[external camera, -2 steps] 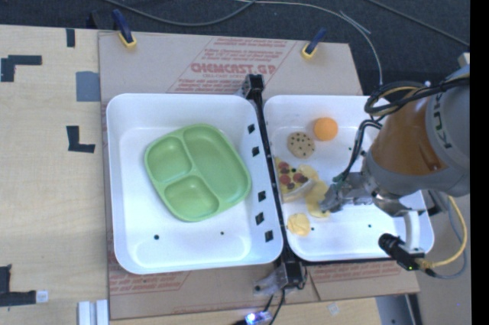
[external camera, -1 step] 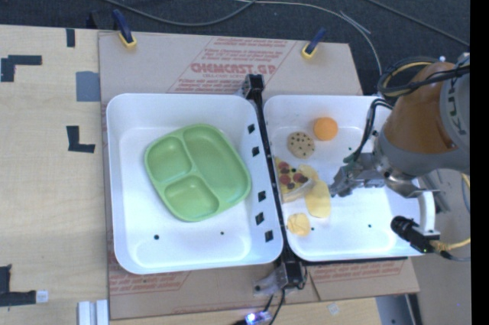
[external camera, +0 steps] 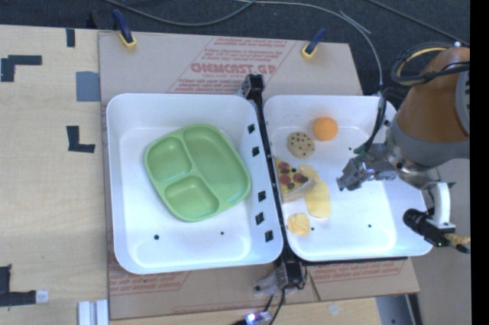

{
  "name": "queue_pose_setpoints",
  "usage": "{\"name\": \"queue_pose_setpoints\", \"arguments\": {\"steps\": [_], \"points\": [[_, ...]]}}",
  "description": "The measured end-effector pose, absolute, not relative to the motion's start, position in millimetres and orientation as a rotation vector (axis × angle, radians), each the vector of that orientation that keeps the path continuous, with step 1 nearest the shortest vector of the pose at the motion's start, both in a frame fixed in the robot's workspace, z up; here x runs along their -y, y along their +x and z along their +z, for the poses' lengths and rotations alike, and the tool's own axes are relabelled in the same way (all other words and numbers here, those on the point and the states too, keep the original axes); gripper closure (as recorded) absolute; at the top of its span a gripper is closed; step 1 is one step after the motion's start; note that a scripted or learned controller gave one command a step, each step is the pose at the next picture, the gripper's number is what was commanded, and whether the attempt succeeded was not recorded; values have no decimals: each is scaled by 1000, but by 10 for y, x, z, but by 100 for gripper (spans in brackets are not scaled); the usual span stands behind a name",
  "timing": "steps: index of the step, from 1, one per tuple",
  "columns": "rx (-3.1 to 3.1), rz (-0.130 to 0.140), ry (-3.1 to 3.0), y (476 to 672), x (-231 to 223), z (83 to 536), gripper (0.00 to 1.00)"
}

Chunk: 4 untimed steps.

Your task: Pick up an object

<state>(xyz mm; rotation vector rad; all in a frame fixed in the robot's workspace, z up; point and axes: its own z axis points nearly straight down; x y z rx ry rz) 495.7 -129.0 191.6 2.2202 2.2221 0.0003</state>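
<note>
The right bin [external camera: 367, 235] holds an orange ball [external camera: 325, 128], a round cookie [external camera: 300, 144], a pizza slice [external camera: 293, 178], a pale yellow piece [external camera: 318, 198] and a small yellow lump [external camera: 298, 223]. My gripper [external camera: 354, 176] hangs over the right half of this bin, just right of the pale yellow piece and apart from it. I see nothing between its fingers.
The left bin [external camera: 134, 235] holds a green divided plate [external camera: 197, 171]. A black divider with clips [external camera: 263, 163] runs between the bins. The arm's orange band [external camera: 432, 105] and grey wrist cover the right bin's right rim. Cables cross the dark floor at the back.
</note>
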Motion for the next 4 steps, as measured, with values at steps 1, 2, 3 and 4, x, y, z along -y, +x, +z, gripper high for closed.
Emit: {"name": "queue_pose_setpoints", "arguments": {"steps": [1, 2, 3, 4], "points": [[-2223, 0, 2220, 4961, 1287, 2066, 100], [-2226, -1, 2220, 5170, 851, 2015, 100], [-2227, -1, 2217, 5378, 293, 2105, 100], [-2227, -2, 2218, 5425, -257, 2132, 100]]}}
